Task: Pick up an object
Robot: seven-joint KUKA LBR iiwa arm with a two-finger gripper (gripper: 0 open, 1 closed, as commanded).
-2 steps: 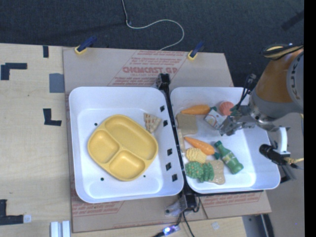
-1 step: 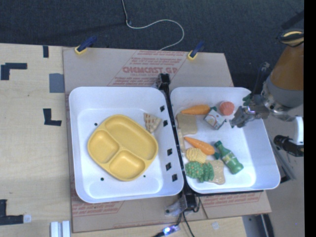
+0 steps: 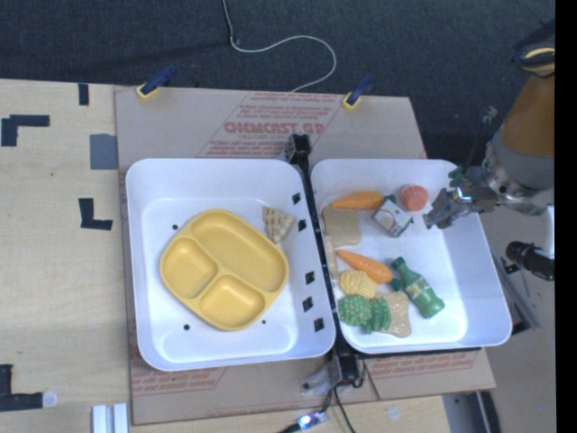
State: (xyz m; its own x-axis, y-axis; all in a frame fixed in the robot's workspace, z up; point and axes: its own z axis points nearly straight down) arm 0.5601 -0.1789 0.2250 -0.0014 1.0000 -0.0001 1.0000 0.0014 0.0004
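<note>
Camera view, slanted from above; two white bins are seen side by side on cardboard. Left bin (image 3: 144, 242): a yellow divided plate (image 3: 224, 267) with three compartments is held, and a tan wedge-shaped piece (image 3: 278, 223) lies just beside the plate's upper right edge. Right bin (image 3: 469, 287): toy food is clustered in its left half; a beige slab (image 3: 342, 225); a green bottle (image 3: 417, 289), long axis diagonal, cap toward the upper left; an orange carrot (image 3: 364, 263), long axis diagonal, tip toward the upper left; a second carrot (image 3: 358, 200) lying almost level near the far wall; a green broccoli-like piece (image 3: 362, 312) touching a tan piece (image 3: 397, 316); a yellow corn piece (image 3: 357, 284); a small grey and white box (image 3: 391, 216); a red-orange ball (image 3: 414, 197). Gripper (image 3: 444, 211) is seen over the right bin's upper right part, near the ball; nothing is seen between its fingers; whether the jaws are open or closed cannot be told, being dark and small. Arm is cut off at the right edge.
</note>
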